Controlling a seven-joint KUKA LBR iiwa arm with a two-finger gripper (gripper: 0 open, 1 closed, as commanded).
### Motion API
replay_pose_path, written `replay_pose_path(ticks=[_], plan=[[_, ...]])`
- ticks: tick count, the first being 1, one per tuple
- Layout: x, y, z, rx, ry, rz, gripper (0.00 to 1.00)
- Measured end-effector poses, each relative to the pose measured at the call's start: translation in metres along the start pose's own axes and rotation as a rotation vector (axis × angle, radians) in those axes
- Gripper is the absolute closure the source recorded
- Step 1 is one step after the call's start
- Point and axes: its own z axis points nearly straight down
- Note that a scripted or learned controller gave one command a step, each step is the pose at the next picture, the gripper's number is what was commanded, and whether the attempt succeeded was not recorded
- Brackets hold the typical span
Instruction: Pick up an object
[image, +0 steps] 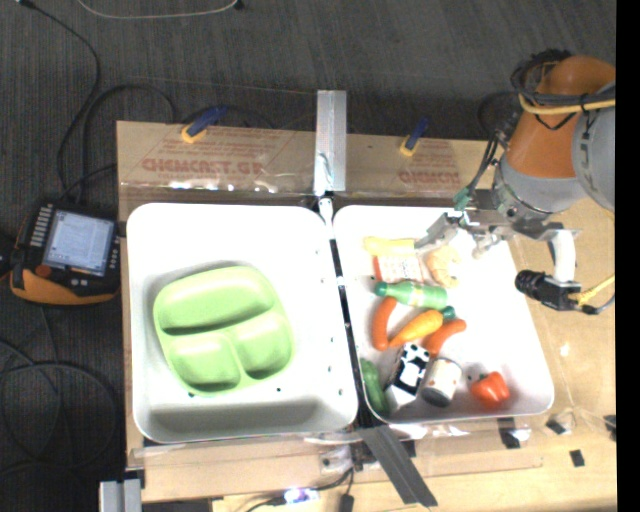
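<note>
While the gripper (462, 228) hangs over the right bin's (528, 330) far edge, you cannot tell its state. No object is lifted: carrots (415, 326), green bottle (412, 294) and red pepper (488, 388) lie inside. Pick not yet made.

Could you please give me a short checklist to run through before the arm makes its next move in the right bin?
1. Gripper above the right bin, near its back edge: ok.
2. Object between its fingers: cannot tell.
3. Targets available: green bottle, carrots and red pepper lie in that bin: ok.
4. Items spaced for a clean grasp: crowded, touching: not ok.
5. Green tray sits in the left bin, away from the arm: ok.
</note>
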Motion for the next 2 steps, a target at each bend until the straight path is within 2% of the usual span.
replay_pose_path(ticks=[1,2], plan=[[-0.016,0.048,0.109,-0.023,-0.010,-0.063,0.00],[-0.016,0.049,0.097,-0.027,-0.013,-0.064,1.00]])
